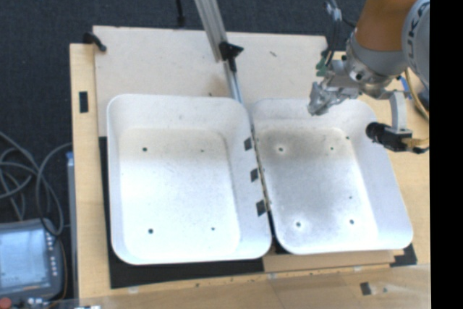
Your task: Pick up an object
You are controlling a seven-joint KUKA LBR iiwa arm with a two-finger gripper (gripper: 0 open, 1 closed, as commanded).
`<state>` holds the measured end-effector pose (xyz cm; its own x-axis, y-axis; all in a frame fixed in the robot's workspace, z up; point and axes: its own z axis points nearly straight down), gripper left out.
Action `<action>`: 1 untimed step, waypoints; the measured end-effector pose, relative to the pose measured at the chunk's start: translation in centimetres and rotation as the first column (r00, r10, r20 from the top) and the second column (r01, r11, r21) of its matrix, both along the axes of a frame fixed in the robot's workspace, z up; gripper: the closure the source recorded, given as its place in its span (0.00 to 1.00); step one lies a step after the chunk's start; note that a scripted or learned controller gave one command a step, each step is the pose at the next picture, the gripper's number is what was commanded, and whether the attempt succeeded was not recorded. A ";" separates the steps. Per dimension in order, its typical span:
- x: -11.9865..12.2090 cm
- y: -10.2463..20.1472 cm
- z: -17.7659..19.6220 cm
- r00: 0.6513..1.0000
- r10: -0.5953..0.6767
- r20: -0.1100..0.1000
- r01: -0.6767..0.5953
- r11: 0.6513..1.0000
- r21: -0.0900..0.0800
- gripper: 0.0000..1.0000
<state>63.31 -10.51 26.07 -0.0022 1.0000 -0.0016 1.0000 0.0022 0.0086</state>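
My gripper (318,106) hangs over the far edge of the right bin (376,177), below the orange band of the arm (387,3). Its tip looks narrow and I see nothing between the fingers. The right bin's floor shows just dark speckles and small holes. The left bin (119,155) looks the same, with no loose object that I can make out.
A slanted aluminium rail (206,0) crosses from the top centre down to the gap between the bins. A black bracket (391,135) juts over the right bin's right rim. Cables and a grey pendant (25,264) lie off the bench at left.
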 end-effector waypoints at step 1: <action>0.1 -0.2 3.2 1.000 0.001 -0.003 -0.001 1.000 0.001 1.00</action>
